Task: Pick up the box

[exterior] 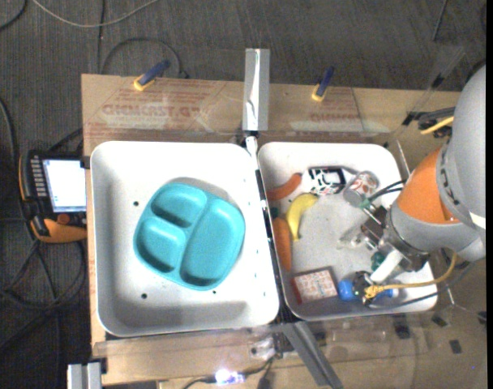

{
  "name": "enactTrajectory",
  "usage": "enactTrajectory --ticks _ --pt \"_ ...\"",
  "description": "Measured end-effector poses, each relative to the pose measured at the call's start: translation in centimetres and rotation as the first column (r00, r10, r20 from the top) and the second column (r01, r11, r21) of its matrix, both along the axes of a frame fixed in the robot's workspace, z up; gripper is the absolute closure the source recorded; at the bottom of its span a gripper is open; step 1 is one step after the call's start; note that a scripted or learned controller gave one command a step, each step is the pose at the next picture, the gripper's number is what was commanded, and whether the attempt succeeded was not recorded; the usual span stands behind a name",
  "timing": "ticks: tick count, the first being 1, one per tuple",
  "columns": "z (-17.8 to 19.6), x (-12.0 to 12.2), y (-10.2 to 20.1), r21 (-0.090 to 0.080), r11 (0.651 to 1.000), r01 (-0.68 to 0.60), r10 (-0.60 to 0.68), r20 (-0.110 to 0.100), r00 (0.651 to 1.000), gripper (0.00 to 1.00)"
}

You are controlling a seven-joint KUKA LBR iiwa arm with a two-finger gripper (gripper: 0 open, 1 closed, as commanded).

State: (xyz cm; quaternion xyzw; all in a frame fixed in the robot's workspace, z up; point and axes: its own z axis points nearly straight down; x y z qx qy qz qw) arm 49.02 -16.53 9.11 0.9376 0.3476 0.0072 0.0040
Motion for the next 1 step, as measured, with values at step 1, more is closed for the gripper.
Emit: enactTrajectory --ticks 1 --pt "0.00 -0.01 -0.01 0.000 1.000 0.000 0.000 0.000 1.000 0.00"
